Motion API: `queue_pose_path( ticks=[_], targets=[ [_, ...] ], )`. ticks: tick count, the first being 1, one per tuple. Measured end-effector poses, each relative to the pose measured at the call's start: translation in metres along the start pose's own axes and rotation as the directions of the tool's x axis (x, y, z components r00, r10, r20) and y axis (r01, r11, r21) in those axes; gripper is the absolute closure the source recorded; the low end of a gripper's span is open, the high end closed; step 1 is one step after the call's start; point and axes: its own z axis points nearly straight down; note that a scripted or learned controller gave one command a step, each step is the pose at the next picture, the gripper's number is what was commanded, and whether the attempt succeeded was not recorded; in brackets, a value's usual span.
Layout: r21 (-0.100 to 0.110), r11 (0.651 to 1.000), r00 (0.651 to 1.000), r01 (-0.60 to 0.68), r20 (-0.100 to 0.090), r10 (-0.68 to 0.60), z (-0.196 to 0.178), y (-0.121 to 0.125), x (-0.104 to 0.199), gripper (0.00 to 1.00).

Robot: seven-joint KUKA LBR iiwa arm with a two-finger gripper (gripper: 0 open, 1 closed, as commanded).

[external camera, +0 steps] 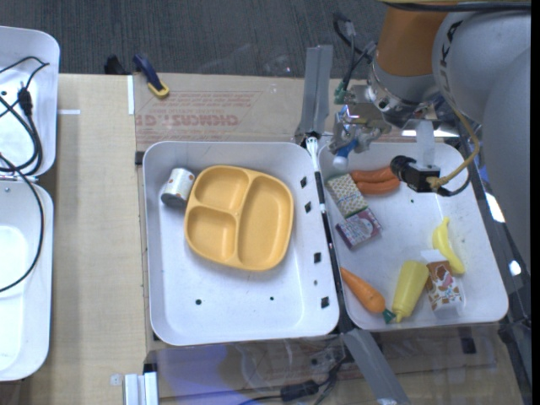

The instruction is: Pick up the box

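Robotics lab test bench: two white bins [160,226] on a cardboard-covered bench [93,184], loose cabling [21,133] left of the bins.

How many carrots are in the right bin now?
2: one orange carrot at the bin's far side beneath the arm, another orange carrot near the front-left corner. The arm may hide more.

two white bins [160,310], one yellow divided plate [239,217], one small can [177,186], two carrots [363,288], two small boxes [346,195], one banana [448,245], one yellow bottle [408,287], one carton [445,284].
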Motion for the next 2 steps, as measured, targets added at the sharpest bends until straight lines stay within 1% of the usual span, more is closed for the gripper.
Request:
queue_pose_path(
  ticks=[1,2],
  targets=[
    [-0.002,0.998,0.998,-0.07,-0.003,0.07,-0.0493,-0.0338,0.0708,1.0],
    [-0.001,0.998,0.998,-0.069,-0.002,0.069,-0.0492,-0.0338,0.0704,0.0]
  ],
)
